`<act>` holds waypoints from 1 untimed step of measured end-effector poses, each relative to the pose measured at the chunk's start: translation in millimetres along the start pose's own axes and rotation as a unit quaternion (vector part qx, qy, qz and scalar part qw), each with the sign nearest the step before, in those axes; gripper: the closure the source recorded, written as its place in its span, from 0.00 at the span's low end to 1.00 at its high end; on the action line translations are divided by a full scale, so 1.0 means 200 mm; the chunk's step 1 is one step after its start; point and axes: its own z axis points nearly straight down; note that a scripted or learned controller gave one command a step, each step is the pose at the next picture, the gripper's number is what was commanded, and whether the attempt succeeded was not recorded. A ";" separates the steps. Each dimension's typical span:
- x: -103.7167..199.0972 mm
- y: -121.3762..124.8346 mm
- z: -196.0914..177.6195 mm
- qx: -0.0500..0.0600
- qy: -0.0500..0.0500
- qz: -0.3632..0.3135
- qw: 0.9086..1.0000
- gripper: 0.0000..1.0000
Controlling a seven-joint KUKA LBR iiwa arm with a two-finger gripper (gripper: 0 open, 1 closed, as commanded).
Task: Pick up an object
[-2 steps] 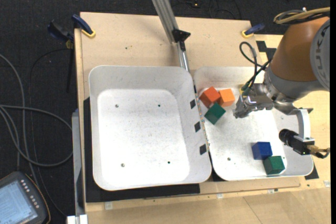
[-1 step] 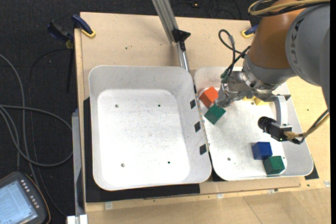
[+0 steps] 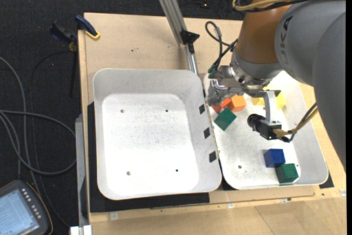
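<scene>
Camera view: two shallow white bins are seen side by side on a tan worktop (image 3: 137, 36). The left bin (image 3: 110, 85) is the larger in the picture; the right bin (image 3: 308, 157) carries several small blocks. The grey arm (image 3: 313, 36), with its orange band (image 3: 264, 25), is reached in from the right and is lowered over the upper left part of the right bin. The claw (image 3: 223, 97) is placed close to an orange block (image 3: 238, 102) and just above a teal green block (image 3: 224, 119), which lies near the bin's left wall. Whether the claw is apart or together cannot be told, as it is hidden by the wrist. A yellow block (image 3: 279, 100) is partly covered by the arm. A blue block (image 3: 274, 157) and a dark green block (image 3: 287, 173) are set touching near the lower right corner.
</scene>
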 end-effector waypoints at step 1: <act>0.29 0.12 0.02 0.000 0.000 0.001 1.000 1.00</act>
